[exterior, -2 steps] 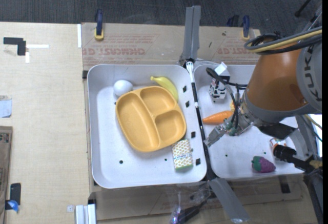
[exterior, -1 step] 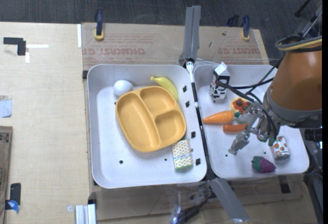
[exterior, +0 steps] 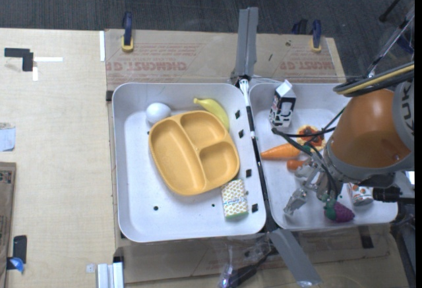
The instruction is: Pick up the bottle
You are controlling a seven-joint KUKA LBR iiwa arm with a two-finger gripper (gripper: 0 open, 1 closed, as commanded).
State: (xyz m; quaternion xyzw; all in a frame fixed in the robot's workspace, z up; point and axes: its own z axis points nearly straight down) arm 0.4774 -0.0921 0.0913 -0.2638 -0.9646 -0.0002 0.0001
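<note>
While the hand (exterior: 310,196) hovers low, the bottle (exterior: 361,193) lies just beside it.

The small pale bottle with a reddish label (exterior: 361,195) lies in the right-hand shallow white bin (exterior: 298,222), near its front right corner. It is partly hidden, so its pose is unclear.

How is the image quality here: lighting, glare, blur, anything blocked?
Camera view: lighting even, shadows soft; the yellow tray and banana look sharp; mild glare on the arm's orange band; the gripper looks slightly soft; the arm covers part of the right bin.
</note>
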